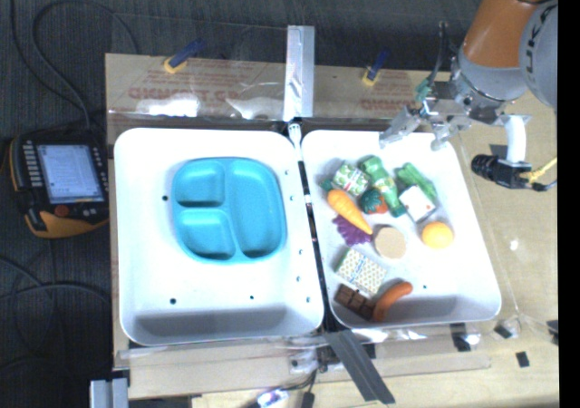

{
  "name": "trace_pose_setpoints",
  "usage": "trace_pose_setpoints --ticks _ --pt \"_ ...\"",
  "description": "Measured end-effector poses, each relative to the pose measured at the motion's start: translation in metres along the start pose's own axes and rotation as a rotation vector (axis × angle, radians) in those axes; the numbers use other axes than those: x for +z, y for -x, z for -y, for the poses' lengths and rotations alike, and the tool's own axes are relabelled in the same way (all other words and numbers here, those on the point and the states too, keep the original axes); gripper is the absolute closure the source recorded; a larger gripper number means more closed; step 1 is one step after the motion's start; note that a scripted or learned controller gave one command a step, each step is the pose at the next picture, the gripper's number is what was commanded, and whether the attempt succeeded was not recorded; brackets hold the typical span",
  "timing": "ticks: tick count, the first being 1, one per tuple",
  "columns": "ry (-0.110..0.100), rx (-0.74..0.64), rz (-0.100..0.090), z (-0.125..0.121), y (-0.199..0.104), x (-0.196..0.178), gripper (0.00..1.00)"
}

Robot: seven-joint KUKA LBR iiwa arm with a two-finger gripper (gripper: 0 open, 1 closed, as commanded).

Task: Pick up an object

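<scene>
The gripper [419, 128] is hanging over the far edge of the right bin [471, 243], up near its far right corner. Its two fingers [396, 132] are spread apart, with nothing between them. It is holding nothing. Above it, the grey arm with the orange band [497, 21] is reaching in from the right.

The toy food is lying in the right bin, a bit nearer than the gripper and not touching it. A carrot [347, 209] is lying at a slant in the left part of the pile. Just beside it on the far side, a red and green packet [349, 179] is sitting. Some green toys [381, 175] are lying next to that, and a white block [417, 203] is sitting to their right. A small orange [438, 234] is resting near the right side. A tan round disc [390, 242] is sitting in the middle. Nearer to us, a checkered packet [362, 269] is lying, then a brown chocolate bar [353, 300] and a sausage [391, 296] just beside it.

In the left bin [145, 297], a blue tray [227, 208] with three sections is sitting in the middle.

A hand-held screen [62, 181] with an orange edge is lying on the floor, left of the bench.
</scene>
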State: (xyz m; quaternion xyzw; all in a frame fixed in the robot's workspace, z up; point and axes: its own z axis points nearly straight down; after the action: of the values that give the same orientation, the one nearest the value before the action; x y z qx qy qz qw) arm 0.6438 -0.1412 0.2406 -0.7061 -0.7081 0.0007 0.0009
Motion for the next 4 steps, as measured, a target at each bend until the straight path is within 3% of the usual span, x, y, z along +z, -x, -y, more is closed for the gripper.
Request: trace_pose_setpoints --ticks 1,2,3,4 --pt "-0.001 -0.198 0.000 0.047 -0.012 0.110 0.00" --pt "0.019 -0.205 0.004 0.064 -0.010 0.148 0.00" --pt "0.019 0.250 0.001 0.060 -0.036 0.148 0.00" --pt "0.017 0.248 -0.004 0.060 -0.038 0.137 1.00"
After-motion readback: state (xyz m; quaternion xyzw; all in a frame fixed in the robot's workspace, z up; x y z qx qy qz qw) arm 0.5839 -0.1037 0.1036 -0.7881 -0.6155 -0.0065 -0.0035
